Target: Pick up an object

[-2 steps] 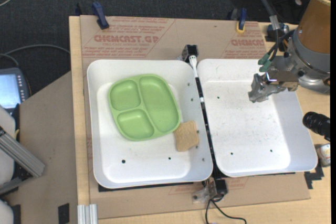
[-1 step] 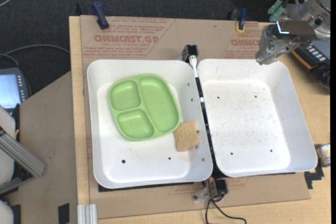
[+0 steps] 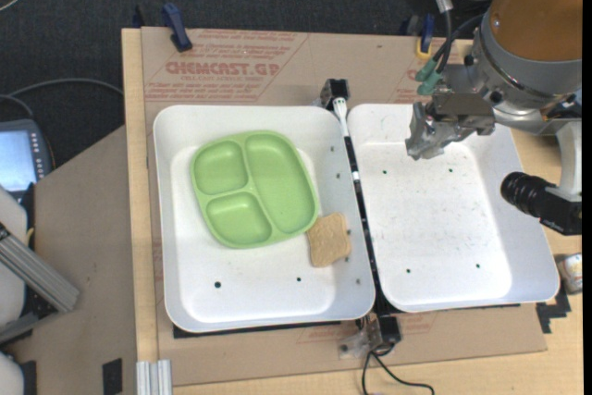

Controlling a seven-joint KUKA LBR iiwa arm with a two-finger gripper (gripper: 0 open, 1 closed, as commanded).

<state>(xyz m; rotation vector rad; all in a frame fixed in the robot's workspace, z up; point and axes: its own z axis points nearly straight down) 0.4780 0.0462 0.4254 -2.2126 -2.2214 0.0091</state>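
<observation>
A green divided plate [image 3: 253,189] lies in the left bin [image 3: 185,291]. A tan sponge-like square [image 3: 328,240] rests beside the plate's lower right corner, near the bin's right wall. My gripper [image 3: 423,146] hangs over the upper left part of the right bin [image 3: 462,287], well away from both objects. Nothing shows between its fingertips.
A black cylindrical fixture [image 3: 532,194] juts in over the right bin's right edge. Black clamps [image 3: 333,93] sit at the seam between the bins. A blue clamp [image 3: 176,26] holds the cardboard base at the top left. Cables run behind the bench.
</observation>
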